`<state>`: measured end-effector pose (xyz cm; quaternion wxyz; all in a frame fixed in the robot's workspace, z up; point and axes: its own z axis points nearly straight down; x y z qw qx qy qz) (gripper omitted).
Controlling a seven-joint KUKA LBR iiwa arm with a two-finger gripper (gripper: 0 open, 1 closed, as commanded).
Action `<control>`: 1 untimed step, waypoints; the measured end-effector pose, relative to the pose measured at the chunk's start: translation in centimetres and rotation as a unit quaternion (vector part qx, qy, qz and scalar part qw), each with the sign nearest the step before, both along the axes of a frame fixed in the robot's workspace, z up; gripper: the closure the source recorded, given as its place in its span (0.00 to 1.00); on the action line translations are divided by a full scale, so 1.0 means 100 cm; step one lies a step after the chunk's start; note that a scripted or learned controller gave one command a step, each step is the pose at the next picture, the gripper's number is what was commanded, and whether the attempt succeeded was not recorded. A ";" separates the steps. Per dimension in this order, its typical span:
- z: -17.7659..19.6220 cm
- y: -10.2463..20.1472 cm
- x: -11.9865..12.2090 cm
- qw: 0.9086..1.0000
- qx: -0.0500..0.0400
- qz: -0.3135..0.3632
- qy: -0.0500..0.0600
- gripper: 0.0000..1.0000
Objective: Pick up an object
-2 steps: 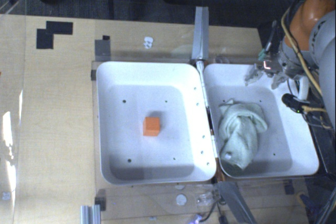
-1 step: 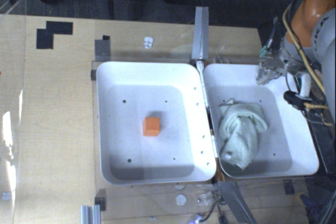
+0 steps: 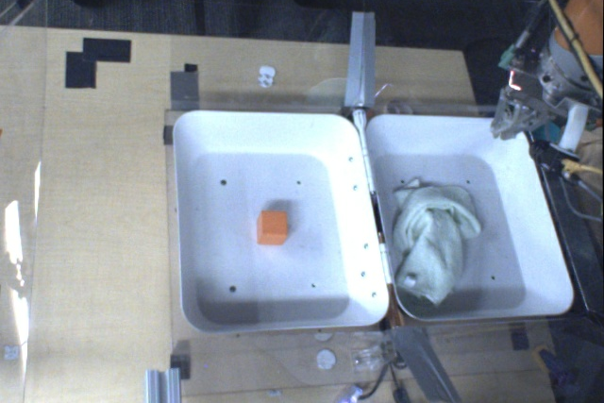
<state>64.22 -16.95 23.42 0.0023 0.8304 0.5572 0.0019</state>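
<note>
The wooden bench (image 3: 94, 231) takes up most of the view, with two white bins side by side on it. The left bin (image 3: 203, 203) sits near the middle of the view and the right bin (image 3: 528, 231) lies at about three o'clock from it, their inner edges touching along a grey metal rail (image 3: 361, 61) that runs up toward twelve o'clock. A crumpled pale green cloth (image 3: 432, 239) lies in the right bin, near its centre and reaching toward its six o'clock wall. The gripper (image 3: 517, 116) hangs at the right bin's upper right corner, around one o'clock from the cloth and well apart from it; nothing is between its tips, and whether it is spread or closed cannot be told. A small orange block (image 3: 273, 227) rests alone near the centre of the left bin.
</note>
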 end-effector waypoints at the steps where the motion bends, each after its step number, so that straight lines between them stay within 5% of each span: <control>1: 0.044 0.033 -0.018 0.998 0.000 0.058 0.001 1.00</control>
